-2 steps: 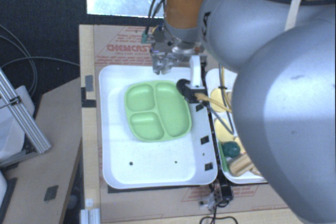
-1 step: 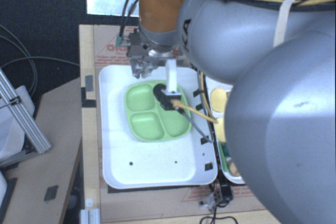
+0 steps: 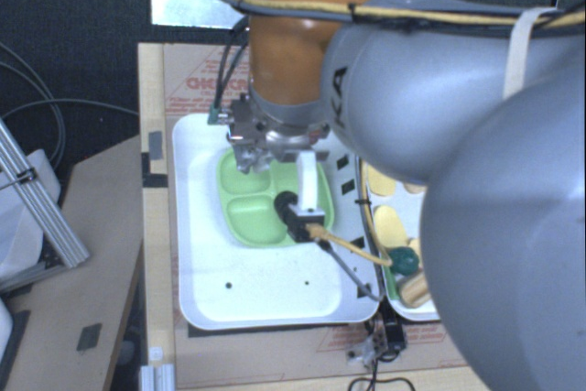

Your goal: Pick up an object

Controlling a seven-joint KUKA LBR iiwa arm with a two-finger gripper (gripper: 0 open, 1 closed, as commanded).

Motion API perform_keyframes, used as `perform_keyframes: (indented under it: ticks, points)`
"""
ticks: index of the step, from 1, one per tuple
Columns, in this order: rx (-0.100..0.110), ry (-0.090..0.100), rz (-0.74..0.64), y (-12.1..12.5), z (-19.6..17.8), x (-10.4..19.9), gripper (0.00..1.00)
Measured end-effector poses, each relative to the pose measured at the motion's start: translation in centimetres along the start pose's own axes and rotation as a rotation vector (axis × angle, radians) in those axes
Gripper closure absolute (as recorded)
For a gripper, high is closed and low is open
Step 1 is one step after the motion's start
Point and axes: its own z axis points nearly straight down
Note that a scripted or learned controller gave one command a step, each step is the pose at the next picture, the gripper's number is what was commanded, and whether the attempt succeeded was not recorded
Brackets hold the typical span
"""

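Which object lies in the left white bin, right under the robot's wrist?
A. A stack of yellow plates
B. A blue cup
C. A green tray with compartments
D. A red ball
C: a light green compartment tray rests on the floor of the left white bin, partly covered by the arm's wrist; no red ball, blue cup or yellow plate stack lies there.

The grey arm [image 3: 458, 105] is covering most of the right bin [image 3: 403, 311], leaving a few yellow items [image 3: 389, 222] and a green one [image 3: 404, 261] peeking out, too partial to name. The wrist is hiding the upper part of the green divided tray [image 3: 252, 220]. The frame's right edge is cutting the arm off.
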Motion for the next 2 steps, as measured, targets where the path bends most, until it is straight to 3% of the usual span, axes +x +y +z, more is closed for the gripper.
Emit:
perform_keyframes:
  ticks: [1,2]
  points:
    - [-0.011,0.000,0.001,10.0,-0.3,-0.2,1.00]
    - [-0.012,0.004,0.006,1.8,-8.9,-3.5,1.00]
